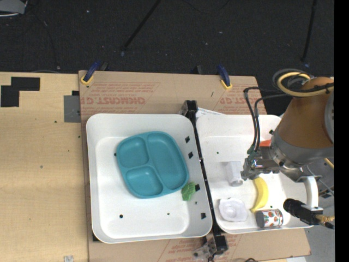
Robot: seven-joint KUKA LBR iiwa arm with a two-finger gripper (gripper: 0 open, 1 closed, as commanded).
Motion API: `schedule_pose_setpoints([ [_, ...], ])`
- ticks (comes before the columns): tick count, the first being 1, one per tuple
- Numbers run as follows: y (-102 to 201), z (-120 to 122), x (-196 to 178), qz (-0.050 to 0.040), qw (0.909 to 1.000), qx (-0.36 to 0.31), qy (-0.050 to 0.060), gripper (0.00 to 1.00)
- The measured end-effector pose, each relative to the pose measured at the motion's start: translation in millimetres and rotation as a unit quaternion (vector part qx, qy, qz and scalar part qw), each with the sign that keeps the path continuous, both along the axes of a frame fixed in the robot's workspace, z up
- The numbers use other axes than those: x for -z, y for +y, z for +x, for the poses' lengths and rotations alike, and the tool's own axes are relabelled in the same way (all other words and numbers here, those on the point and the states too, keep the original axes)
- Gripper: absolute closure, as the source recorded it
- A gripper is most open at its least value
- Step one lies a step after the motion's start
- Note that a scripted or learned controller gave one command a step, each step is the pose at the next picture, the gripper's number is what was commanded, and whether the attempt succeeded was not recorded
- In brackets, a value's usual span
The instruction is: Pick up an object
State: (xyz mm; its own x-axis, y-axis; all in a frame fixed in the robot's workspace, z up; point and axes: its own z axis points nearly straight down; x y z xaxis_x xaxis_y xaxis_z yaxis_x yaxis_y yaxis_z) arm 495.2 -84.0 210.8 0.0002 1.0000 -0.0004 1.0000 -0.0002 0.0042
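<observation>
The arm [305,130] leans over the right bin [218,146], pincer [252,167] above the banana [260,194]; its state cannot be told.

The arm [305,127] hides the right bin's [218,130] far corner, and the hand's [252,167] fingertips blur together.

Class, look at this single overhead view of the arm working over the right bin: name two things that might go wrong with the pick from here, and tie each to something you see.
1. The banana, can and clear cup crowd one corner of the right bin; the gripper might knock a neighbour.
2. The small clear object beside the gripper looks see-through and may be hard to grasp.
</observation>
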Motion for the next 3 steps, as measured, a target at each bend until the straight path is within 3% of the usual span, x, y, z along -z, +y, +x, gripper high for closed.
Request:
schedule_pose_setpoints([
  [2,95.0,28.1,9.7,0.0006,1.0,-0.002,0.003,1.0],
  [3,144.3,44.3,-7.6,0.0007,1.0,-0.002,0.002,1.0],
])
